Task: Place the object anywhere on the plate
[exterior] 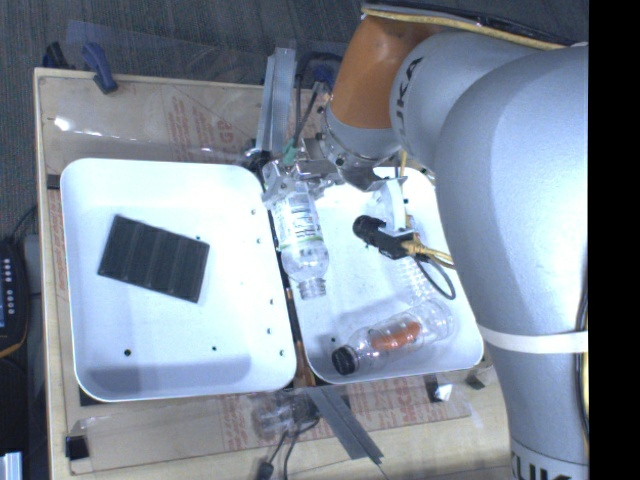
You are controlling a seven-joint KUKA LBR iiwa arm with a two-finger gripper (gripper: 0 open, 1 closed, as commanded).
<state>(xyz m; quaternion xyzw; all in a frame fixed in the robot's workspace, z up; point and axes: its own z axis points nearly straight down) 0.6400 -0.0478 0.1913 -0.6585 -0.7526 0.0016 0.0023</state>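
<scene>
A dark grey ribbed rectangular plate (155, 257) lies flat in the left bin (120, 368), towards its left side. My gripper (284, 184) sits at the top of the divide between the two bins. It is shut on the base end of a clear plastic bottle (300, 236). The bottle hangs along the left edge of the right bin (450, 353), its neck pointing toward the camera's near side. It is right of the plate, with the left bin's rim in between.
A second clear bottle (392, 338) with a black cap and an orange item inside lies at the front of the right bin. A small black part (378, 234) with a yellow cable hangs off the arm over that bin. The big grey arm covers the right side.
</scene>
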